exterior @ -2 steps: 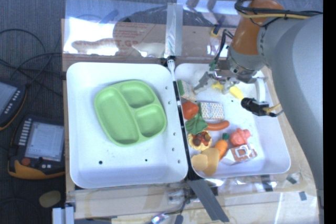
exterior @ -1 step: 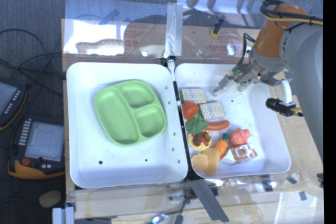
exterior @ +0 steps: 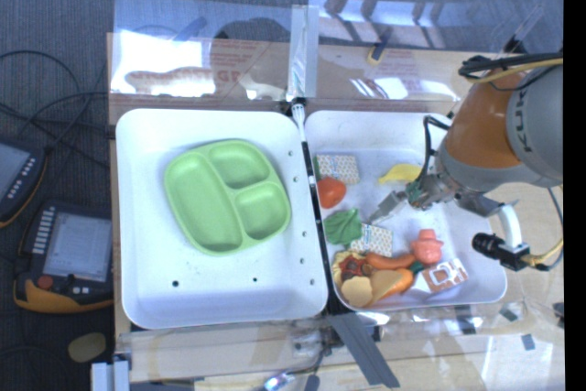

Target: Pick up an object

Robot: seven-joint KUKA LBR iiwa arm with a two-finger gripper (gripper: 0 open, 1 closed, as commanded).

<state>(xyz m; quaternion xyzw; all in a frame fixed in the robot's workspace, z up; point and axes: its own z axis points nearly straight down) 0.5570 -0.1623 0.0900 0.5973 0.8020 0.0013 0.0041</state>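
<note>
Nearest the lower edge of the camera view, a heap of toy food fills the front of the right bin (exterior: 494, 288): a tan rounded piece (exterior: 355, 290), an orange carrot-like piece (exterior: 389, 263), a pink-red figure (exterior: 427, 246) and a small printed packet (exterior: 446, 274). These lie below and slightly left of the gripper (exterior: 414, 195), close to it but apart from it. Just left of the gripper's lower tip sit a green leafy piece (exterior: 342, 225) and a patterned square packet (exterior: 376, 239); an orange-red round piece (exterior: 330, 192) and another patterned packet (exterior: 337, 167) lie farther left, by the dividing wall. A yellow piece (exterior: 401, 172) lies just above the gripper, nearly touching it. The gripper hangs low over the bin floor, one slim grey finger (exterior: 385, 206) slanting down-left; whether it is spread or closed cannot be told, and nothing is seen pinched. In the left bin (exterior: 146, 288) rests a green divided plate (exterior: 227, 194), well apart from the arm (exterior: 494, 137).
</note>
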